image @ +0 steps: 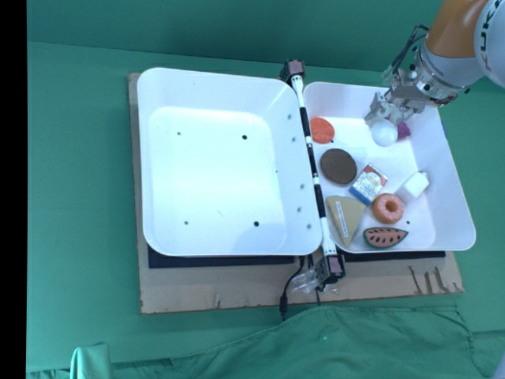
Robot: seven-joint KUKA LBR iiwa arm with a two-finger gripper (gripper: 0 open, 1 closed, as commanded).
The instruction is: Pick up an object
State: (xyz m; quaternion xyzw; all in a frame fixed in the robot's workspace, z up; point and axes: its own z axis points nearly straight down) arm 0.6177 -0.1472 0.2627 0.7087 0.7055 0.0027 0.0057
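Observation:
My gripper (pixel 385 118) hangs over the far part of the right bin (pixel 450 172), with the grey wrist and orange band rising to the upper right. A white ball (pixel 384 133) sits right at its tip, touching or nearly touching it; I cannot tell whether the ball is held or lies on the bin floor. A small purple piece (pixel 404 130) peeks out just right of the ball.
The right bin also holds an orange-red slice (pixel 321 129), a brown disc (pixel 338 166), a blue and white packet (pixel 368 185), a white block (pixel 412 186), a donut (pixel 387 208), a cheese wedge (pixel 346 219) and a watermelon slice (pixel 385 237). The left bin (pixel 158 93) adjoins it.

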